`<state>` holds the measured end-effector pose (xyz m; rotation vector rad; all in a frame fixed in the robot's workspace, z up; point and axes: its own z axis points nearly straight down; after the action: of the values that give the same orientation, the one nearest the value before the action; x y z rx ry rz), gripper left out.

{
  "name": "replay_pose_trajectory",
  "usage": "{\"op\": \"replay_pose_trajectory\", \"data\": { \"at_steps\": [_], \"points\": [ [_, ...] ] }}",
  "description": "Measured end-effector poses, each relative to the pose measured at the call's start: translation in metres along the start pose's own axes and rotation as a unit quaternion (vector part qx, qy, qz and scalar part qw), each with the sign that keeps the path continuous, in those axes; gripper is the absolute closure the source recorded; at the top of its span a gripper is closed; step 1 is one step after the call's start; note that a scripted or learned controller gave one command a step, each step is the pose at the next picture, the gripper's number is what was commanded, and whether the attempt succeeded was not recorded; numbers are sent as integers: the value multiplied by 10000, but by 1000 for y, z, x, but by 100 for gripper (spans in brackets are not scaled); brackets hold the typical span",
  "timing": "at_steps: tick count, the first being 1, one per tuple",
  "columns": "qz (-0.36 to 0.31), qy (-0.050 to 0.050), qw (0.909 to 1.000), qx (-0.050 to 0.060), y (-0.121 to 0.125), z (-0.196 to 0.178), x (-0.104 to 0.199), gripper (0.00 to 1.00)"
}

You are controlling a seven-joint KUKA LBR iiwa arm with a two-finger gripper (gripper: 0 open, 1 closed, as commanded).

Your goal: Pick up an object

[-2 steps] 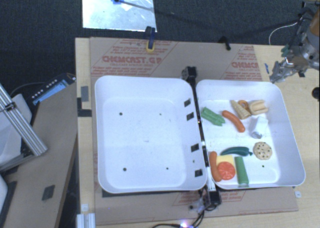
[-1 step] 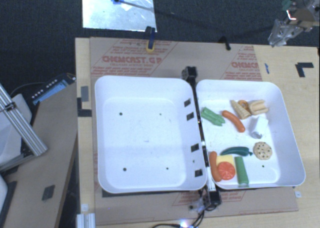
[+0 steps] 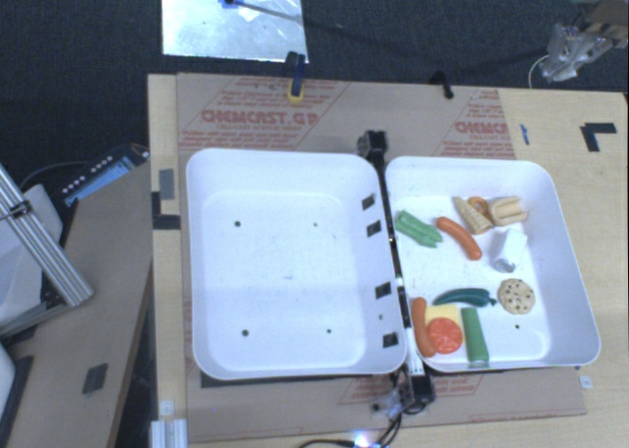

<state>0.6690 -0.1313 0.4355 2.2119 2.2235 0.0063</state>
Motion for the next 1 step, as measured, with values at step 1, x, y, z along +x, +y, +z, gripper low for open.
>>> {"op": "replay_pose_trajectory", "data": {
  "at_steps": [1],
  "points": [
    [51, -10, 10000, 37, -2, 48, -80, 100]
  ]
}}
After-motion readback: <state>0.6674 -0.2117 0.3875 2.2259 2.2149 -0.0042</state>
